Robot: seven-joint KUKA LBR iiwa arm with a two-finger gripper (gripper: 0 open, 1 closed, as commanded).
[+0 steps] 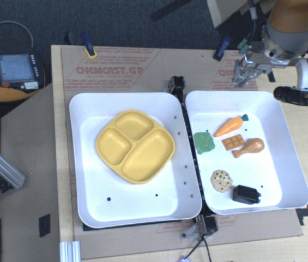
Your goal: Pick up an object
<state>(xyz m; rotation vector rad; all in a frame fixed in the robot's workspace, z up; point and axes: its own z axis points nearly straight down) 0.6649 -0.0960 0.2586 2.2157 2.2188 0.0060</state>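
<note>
The right bin (290,146) holds five items: carrot (229,126), leaf (203,142), waffle (232,142), drumstick (249,147) and cookie (220,180), plus one black block (246,194). The left bin (88,195) holds one yellow tray (136,146). The gripper (245,76) hovers above the right bin's far edge, empty; whether it is spread I cannot tell.

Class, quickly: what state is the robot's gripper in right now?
Gripper: cannot be told; it hangs above the right bin's far edge, holding nothing visible.

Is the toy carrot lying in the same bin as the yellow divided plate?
No, the carrot lies in the right bin, while the yellow divided plate sits in the left bin.
</note>
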